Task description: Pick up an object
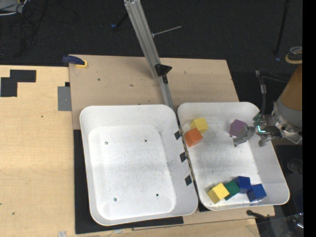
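The gripper [247,135] hangs over the right bin [269,154], and a purple block [238,128] sits against its tip; whether the fingers have closed on it I cannot tell. The block looks small, rigid and light (probably foam or wood), so flat opposite faces offer the surest hold. Farther left of the tool lie a yellow cube [200,124] and an orange cube [193,138], touching.

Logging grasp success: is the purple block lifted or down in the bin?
Cannot tell. The purple block is in the right bin beside the gripper.
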You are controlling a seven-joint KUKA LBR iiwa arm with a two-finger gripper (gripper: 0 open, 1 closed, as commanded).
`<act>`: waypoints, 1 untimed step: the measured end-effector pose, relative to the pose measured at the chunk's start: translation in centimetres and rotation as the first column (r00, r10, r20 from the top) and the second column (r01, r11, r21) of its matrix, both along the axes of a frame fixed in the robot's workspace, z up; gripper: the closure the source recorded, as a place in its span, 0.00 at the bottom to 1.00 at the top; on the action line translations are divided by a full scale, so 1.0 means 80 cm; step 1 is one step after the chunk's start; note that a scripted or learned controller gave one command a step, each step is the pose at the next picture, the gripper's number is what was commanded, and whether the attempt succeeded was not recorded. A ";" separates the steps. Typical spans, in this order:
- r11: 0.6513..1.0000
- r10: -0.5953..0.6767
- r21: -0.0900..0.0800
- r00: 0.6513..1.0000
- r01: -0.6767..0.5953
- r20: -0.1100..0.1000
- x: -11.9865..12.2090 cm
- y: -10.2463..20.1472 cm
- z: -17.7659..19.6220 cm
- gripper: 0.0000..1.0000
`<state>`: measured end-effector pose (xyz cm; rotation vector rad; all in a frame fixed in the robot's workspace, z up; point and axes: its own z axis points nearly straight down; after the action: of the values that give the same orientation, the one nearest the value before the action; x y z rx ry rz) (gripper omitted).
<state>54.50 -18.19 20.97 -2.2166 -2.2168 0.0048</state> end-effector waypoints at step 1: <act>1.000 -0.001 -0.001 1.000 0.001 0.004 0.001 -0.001 0.002 0.00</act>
<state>54.57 -18.25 21.16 -2.2199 -2.2187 0.0017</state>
